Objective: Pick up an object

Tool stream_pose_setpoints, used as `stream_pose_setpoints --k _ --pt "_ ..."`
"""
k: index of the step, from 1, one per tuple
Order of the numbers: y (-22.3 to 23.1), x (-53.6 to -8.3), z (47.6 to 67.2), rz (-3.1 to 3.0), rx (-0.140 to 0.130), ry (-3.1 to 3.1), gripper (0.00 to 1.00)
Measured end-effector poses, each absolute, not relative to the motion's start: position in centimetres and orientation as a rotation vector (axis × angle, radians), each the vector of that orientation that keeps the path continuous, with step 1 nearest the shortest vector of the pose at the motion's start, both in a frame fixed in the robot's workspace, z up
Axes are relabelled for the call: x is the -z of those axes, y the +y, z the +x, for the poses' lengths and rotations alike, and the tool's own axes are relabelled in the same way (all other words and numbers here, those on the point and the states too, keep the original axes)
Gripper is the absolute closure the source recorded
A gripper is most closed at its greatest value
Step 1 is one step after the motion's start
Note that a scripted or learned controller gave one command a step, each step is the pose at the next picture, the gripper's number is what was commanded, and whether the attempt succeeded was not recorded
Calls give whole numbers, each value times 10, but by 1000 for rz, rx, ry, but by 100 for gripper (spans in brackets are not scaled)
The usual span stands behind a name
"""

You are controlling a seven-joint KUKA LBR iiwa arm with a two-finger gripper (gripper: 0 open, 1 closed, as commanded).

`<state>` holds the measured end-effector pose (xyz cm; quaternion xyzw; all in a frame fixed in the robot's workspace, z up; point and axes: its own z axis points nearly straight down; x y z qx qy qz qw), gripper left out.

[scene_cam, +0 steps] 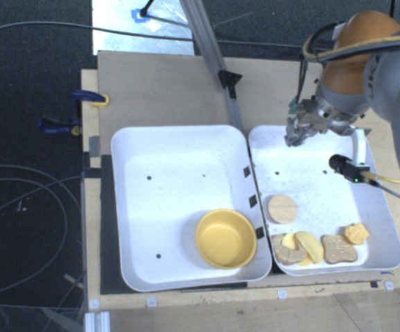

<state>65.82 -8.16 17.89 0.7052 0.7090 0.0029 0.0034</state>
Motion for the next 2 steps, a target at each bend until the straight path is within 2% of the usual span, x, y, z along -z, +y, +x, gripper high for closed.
stream_pose_setpoints --k 1,2 --pt "-79 -236 650 2210 -8 2224 100" --pt "-79 -291 652 2209 -9 2224 100"
